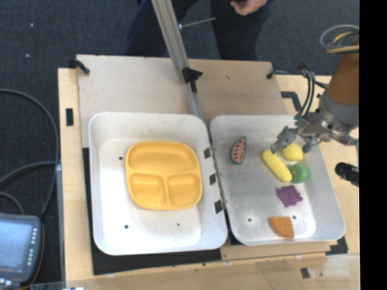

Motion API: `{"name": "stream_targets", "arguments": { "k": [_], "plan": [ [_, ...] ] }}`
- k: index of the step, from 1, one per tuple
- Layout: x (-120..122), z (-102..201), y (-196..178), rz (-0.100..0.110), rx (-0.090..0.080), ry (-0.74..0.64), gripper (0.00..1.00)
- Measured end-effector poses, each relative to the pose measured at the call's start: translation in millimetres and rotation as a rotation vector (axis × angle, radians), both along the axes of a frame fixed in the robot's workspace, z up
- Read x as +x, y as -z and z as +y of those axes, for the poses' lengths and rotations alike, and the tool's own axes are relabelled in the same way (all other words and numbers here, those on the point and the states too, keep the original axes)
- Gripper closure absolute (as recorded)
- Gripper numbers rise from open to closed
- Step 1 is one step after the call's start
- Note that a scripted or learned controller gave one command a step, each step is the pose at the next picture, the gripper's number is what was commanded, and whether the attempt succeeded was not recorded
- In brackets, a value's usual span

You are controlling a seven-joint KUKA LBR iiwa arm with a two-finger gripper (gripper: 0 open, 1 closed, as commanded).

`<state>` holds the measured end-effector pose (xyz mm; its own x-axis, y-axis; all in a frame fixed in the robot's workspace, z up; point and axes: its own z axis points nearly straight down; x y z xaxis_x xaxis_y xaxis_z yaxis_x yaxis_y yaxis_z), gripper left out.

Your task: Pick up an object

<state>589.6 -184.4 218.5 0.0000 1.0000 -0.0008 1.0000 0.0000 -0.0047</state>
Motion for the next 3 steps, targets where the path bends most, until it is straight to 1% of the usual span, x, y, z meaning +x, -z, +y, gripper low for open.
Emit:
{"name": "stream_targets", "arguments": {
  "k": [2, 3],
  "plan": [
    [2, 2, 85, -0.002, -0.001, 0.002, 0.00],
    [4, 0, 71, -0.009, -0.001, 0.006, 1.00]
  ]
}}
